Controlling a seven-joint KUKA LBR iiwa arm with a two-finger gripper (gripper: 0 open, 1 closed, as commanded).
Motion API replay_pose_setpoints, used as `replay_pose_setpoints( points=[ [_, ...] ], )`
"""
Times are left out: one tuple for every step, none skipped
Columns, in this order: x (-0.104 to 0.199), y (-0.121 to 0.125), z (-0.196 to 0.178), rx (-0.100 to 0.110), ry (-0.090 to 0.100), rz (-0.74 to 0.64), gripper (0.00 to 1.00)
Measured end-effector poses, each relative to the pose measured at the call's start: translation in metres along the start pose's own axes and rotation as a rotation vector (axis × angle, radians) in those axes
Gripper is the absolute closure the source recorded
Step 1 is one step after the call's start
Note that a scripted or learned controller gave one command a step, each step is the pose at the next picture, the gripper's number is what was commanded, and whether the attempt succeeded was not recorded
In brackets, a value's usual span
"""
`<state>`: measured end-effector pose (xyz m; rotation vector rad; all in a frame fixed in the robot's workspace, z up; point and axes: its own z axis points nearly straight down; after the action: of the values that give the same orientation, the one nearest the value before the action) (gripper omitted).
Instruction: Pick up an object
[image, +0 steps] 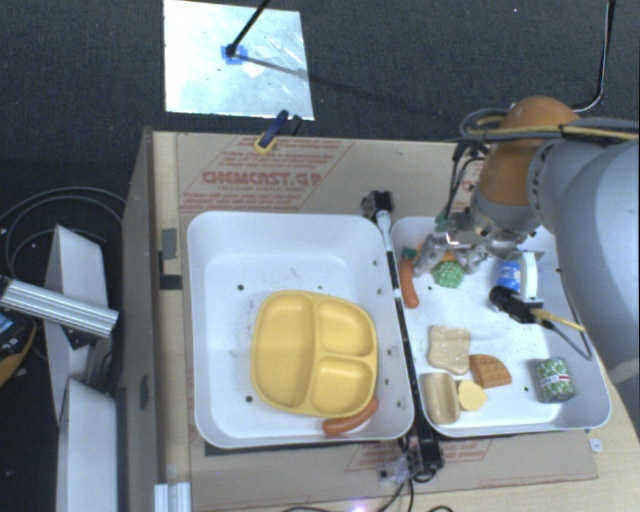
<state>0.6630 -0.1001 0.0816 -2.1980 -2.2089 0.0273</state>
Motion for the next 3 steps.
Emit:
replay_pose_setpoints(
  points=[
    [0.006,0.000,-0.001,-0.002,-0.014,0.002,0.00],
    [-0.001,0.000,0.000,-0.001,0.001,0.000,0.00],
    [-0.001,0.000,-0.011,0.000,0.002,-0.002,1.00]
  ],
)
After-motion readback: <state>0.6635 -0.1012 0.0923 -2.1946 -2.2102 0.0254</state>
